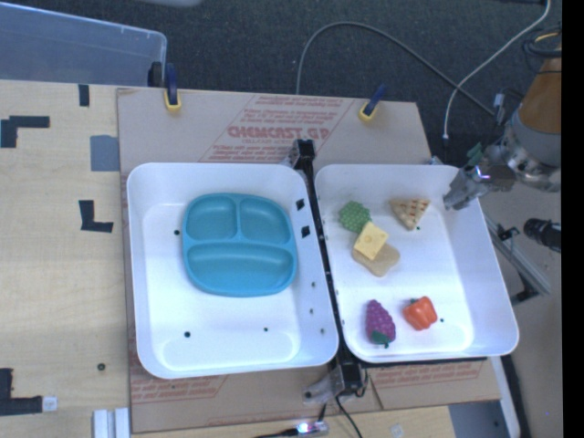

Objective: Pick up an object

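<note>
The hand (pixel 459 195) hangs over the right bin's (pixel 474 272) upper right rim; whether spread or pressed together cannot be told. Right bin, six items: green piece (pixel 354 215), waffle wedge (pixel 411 212), cheese cube (pixel 370 241) on a tan biscuit (pixel 381 261), grapes (pixel 380 321), red pepper (pixel 420 312); centre-right floor open. Left bin (pixel 146 272): one blue divided plate (pixel 240 245).
</note>
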Motion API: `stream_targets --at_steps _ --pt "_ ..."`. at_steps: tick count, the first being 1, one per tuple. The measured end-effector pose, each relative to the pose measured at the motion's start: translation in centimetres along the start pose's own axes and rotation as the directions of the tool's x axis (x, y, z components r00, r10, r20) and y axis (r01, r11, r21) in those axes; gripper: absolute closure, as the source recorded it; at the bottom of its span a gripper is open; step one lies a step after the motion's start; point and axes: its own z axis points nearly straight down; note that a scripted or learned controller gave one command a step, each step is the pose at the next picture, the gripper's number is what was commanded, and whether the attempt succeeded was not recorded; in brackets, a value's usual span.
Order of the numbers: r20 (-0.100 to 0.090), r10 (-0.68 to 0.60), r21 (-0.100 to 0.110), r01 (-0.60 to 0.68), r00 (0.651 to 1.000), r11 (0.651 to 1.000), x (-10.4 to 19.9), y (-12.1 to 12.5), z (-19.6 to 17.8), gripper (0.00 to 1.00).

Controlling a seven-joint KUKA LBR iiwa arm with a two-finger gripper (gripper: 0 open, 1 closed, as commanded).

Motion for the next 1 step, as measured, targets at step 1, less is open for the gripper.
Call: stream_targets --at_steps 1 --pt "-0.002 0.000 0.005 0.000 1.000 1.000 0.05 0.05 -0.43 1.00"
